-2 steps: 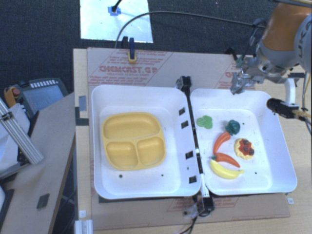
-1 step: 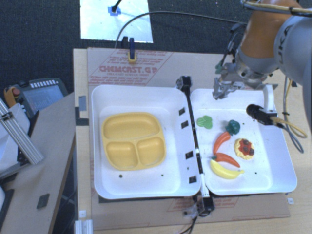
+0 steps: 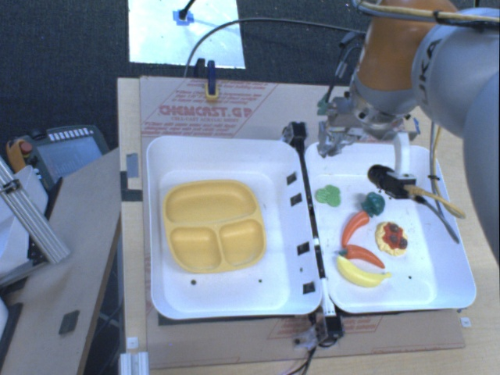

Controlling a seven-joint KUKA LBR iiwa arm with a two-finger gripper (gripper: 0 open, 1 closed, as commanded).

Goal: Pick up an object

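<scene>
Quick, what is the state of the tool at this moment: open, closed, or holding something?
Tool: state cannot be told; it hangs above the far left corner of the right bin, with no object seen in it.

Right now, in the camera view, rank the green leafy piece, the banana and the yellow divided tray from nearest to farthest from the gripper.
Measured from the gripper at the right bin's far-left corner:
1. Green leafy piece, just below it in the right bin.
2. Banana, near the right bin's front edge.
3. Yellow divided tray, across in the left bin.
</scene>
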